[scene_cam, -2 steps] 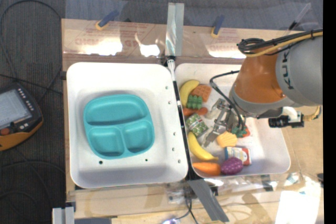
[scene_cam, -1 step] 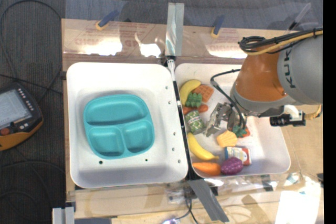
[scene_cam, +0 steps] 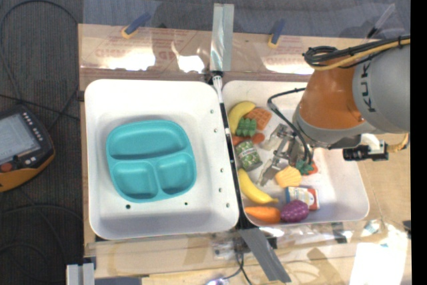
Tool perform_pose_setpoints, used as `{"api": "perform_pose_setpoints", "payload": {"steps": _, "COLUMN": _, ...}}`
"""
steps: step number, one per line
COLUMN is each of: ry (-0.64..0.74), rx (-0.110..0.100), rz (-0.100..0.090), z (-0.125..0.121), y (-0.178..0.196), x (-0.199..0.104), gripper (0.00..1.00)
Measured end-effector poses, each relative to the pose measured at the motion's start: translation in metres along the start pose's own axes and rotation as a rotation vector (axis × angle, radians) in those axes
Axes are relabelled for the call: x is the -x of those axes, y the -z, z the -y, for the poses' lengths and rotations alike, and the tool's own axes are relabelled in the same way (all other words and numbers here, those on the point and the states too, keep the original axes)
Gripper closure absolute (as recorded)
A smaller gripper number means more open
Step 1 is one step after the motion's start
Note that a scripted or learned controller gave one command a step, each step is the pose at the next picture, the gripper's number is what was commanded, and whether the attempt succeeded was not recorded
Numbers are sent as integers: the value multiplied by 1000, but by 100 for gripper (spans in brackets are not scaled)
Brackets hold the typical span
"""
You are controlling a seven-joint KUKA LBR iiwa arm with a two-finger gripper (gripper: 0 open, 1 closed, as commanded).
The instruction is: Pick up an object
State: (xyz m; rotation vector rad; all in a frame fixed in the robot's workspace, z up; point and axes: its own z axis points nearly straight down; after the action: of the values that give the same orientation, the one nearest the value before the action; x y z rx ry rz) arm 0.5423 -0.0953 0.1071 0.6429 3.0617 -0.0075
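Observation:
My gripper (scene_cam: 275, 167) reaches into the right bin (scene_cam: 347, 193) from the right, with the orange band just behind it. Its silver fingers (scene_cam: 268, 174) point down-left and stand open, with nothing visibly between them. The tips hang between a green can (scene_cam: 248, 155) on the left and a yellow toy food piece (scene_cam: 288, 177) on the right. A banana (scene_cam: 253, 189) lies just below them. A second banana (scene_cam: 240, 110), a green vegetable (scene_cam: 248, 127) and an orange waffle-like piece (scene_cam: 261, 118) lie at the bin's far left.
A carrot (scene_cam: 262, 213), purple grapes (scene_cam: 294, 211) and a small carton (scene_cam: 302, 196) sit along the right bin's near wall. The left bin (scene_cam: 100, 210) holds a teal divided tray (scene_cam: 152, 158). A pendant (scene_cam: 20, 143) lies off the bench at left.

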Motion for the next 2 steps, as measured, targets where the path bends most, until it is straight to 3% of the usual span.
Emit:
{"api": "perform_pose_setpoints", "payload": {"steps": 1, "ry": -187, "rx": 9, "rz": 12, "z": 19, "y": -15, "x": -38, "gripper": 0}}
{"api": "perform_pose_setpoints", "payload": {"steps": 2, "ry": -401, "rx": -5, "rz": -13, "z": 10, "y": 39, "x": 59, "gripper": 0}}
